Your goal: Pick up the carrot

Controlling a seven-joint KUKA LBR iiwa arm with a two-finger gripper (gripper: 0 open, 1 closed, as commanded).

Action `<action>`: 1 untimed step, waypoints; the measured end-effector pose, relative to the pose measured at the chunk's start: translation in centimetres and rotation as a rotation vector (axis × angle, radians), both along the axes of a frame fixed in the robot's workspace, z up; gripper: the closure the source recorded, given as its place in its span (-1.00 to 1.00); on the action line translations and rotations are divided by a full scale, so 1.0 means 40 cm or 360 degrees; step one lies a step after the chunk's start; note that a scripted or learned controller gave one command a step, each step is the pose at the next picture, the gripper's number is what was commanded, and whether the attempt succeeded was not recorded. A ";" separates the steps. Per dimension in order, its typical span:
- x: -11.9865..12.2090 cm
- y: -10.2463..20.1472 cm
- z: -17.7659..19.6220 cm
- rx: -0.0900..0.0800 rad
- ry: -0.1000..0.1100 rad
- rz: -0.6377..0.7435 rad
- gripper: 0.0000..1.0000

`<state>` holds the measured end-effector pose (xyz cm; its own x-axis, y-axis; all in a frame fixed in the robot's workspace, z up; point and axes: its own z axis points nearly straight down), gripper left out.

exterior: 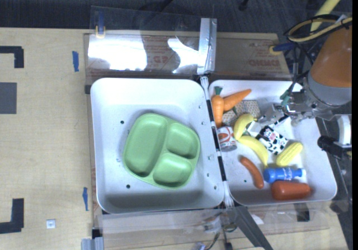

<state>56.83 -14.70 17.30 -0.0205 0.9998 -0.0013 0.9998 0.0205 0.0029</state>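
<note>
The carrot [228, 101] is orange with a green top. It lies tilted in the far left corner of the right bin [324, 187], its thick end against the divider between the bins. My gripper [279, 112] hangs over the middle of the right bin. It is to the right of the carrot and apart from it, above a black-and-white cow toy [275, 138]. The grey arm with its orange band [334, 59] comes in from the right.
The right bin also holds a banana [250, 141], a corn cob [290, 152], a small can [226, 137], an orange sausage [252, 171], a blue bottle [284, 174] and a red sausage [291, 190]. A green divided plate [162, 149] lies in the left bin [106, 109].
</note>
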 end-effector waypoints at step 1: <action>0.099 0.092 0.012 -0.0001 -0.0001 0.0210 -1.00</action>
